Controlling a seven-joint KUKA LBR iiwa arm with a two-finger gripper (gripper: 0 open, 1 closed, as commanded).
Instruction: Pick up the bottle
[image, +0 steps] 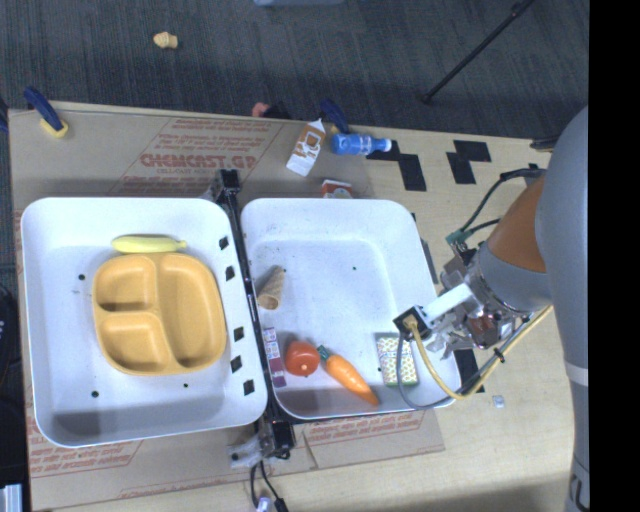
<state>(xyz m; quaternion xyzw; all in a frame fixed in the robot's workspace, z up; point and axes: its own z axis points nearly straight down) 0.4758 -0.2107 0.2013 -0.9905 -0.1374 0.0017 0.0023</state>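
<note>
A small blue bottle (356, 145) lies on its side on the cardboard beyond the far edge of the right bin (330, 215), outside both bins. My gripper (472, 326) hangs over the near right rim of the right bin, far from the bottle. Nothing shows in its grasp. The grey arm with its orange band comes in from the right edge.
In the right bin lie a tan cone (271, 287), a red tomato (301, 358), an orange carrot (348, 374) and a green-and-white packet (397, 360) close to the gripper. The left bin (60, 230) holds a yellow divided plate (158, 312) and a banana (149, 244). A small carton (306, 148) lies near the bottle.
</note>
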